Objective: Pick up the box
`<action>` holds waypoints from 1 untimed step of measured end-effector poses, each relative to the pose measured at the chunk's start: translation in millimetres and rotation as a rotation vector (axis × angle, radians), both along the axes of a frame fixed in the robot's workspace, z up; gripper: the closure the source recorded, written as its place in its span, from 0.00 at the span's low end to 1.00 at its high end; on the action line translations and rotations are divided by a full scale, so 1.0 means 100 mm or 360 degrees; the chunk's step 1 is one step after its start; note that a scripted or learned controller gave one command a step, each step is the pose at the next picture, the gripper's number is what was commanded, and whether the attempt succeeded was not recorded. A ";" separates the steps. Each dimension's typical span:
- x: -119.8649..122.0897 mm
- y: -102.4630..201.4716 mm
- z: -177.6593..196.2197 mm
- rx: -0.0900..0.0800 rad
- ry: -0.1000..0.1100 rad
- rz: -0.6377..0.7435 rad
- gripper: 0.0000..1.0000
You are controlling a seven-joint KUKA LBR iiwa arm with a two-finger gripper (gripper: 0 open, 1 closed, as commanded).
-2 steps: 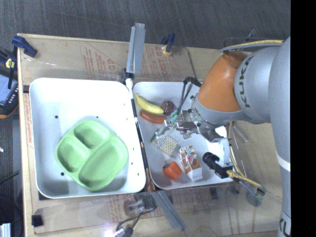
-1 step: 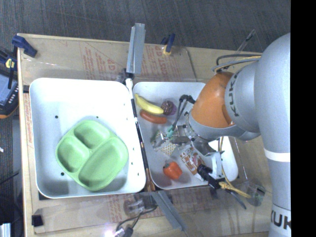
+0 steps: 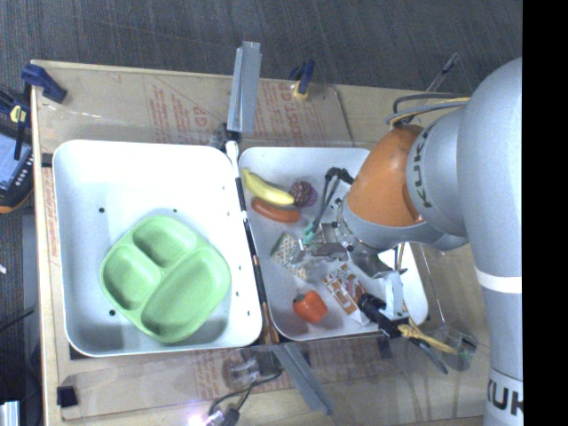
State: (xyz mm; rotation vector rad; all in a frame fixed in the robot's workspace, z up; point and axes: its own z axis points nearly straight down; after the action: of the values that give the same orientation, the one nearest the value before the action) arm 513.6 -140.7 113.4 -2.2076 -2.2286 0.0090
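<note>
A small speckled box lies in the middle of the right bin. My gripper hangs low over the bin just to the box's right, touching or nearly touching its edge. The wrist and the orange band hide what lies under them. Nothing shows as lifted off the bin floor.
In the same bin lie a banana, a sausage, a dark purple fruit, a red-orange tomato and a flat printed packet. The left bin holds a green divided plate.
</note>
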 end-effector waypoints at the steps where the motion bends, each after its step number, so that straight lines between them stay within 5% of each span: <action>1: 0.00 0.00 0.00 -0.0001 -0.0001 0.0000 0.00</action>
State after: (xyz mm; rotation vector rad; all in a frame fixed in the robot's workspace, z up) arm 513.8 -140.7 113.5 -2.2081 -2.2292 0.0086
